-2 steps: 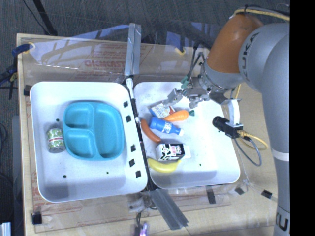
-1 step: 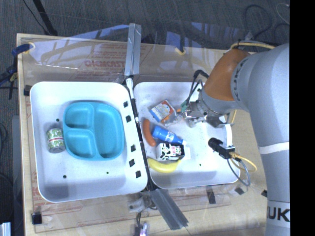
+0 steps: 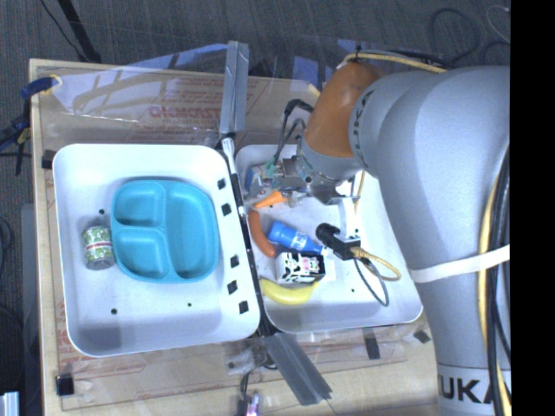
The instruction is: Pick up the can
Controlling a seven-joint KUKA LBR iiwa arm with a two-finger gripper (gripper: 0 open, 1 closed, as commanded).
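The grey arm (image 3: 442, 189) fills the right side of the frame, its orange band (image 3: 334, 115) at upper centre, reaching down into the right bin. The wooden bench (image 3: 130, 94) carries two white bins side by side: the left bin (image 3: 78, 319) at centre left and the right bin (image 3: 381, 306) at centre, partly covered by the arm. A blue divided tray (image 3: 165, 230) lies in the middle of the left bin. The can (image 3: 98, 244), with a green patterned label, lies on its side just beside the tray's left edge, well apart from the arm. In the right bin, low in its near half, sit a yellow banana (image 3: 286, 293), a black-and-white carton (image 3: 302, 267), a blue tube (image 3: 293, 237) and an orange piece (image 3: 258, 232), crowded together. The end effector (image 3: 277, 180) is at the top of the right bin; whether it is released or clenched I cannot tell.
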